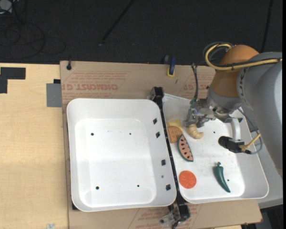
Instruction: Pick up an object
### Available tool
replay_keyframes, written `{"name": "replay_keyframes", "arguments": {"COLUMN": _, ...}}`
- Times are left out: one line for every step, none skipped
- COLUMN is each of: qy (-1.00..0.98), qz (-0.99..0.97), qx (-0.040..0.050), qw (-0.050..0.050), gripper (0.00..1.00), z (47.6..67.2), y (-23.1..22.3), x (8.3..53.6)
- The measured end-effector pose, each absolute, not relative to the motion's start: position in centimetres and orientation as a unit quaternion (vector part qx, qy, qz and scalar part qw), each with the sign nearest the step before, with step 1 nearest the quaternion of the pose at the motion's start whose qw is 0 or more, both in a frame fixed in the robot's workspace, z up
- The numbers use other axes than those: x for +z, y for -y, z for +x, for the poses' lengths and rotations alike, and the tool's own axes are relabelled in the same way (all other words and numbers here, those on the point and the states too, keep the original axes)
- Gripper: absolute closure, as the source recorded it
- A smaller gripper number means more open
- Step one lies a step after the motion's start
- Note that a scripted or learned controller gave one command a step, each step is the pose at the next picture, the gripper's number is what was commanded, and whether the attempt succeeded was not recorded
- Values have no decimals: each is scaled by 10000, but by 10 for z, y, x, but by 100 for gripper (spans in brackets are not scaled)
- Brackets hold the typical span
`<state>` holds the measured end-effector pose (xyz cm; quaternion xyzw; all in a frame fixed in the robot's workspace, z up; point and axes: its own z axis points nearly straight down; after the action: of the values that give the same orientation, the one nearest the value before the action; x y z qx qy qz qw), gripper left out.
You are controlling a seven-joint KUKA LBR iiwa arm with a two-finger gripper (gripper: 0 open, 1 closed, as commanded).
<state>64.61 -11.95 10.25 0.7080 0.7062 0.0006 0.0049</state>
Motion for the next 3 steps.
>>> {"name": "replay_keyframes", "arguments": {"qy": -7088, "qz": 7055, "qx": 6, "qw": -5, "gripper": 100, "z": 637, "y": 48, "x": 191}}
{"name": "replay_keyframes", "arguments": {"qy": -7063, "qz": 7079, "qx": -24, "qw": -28, "gripper": 100, "z": 579, "y": 36, "x": 210}}
{"name": "replay_keyframes", "arguments": {"qy": -7076, "qz": 7066, "qx": -7, "qw": -9, "gripper": 100, "z": 589, "y": -20, "x": 254}}
